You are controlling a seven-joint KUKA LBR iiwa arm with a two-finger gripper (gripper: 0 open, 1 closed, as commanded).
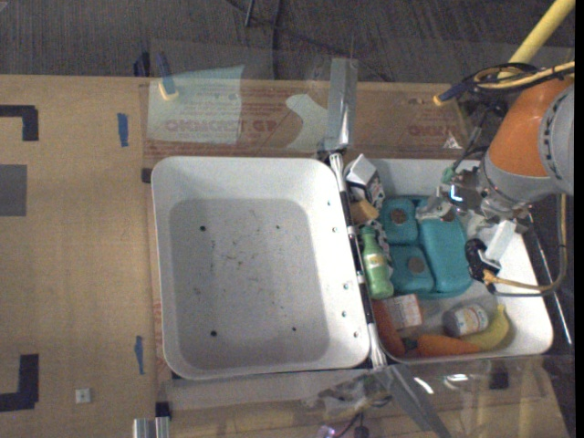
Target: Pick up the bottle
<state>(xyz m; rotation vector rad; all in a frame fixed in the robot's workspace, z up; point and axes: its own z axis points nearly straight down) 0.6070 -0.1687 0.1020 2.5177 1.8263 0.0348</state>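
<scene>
You can't tell your gripper [453,199] spread; the green bottle [375,264] lies left and nearer, apart.

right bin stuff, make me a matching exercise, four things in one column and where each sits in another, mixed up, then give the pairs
Things:
1. green bottle
2. banana
3. carrot
4. small carton

Places:
A. far left corner of the right bin
B. along the bin's left wall, beside the teal block
C. near right corner, curved around the small jar
D. by the near wall, in front of the small jar

Pairs: 1-B, 2-C, 3-D, 4-A
</scene>
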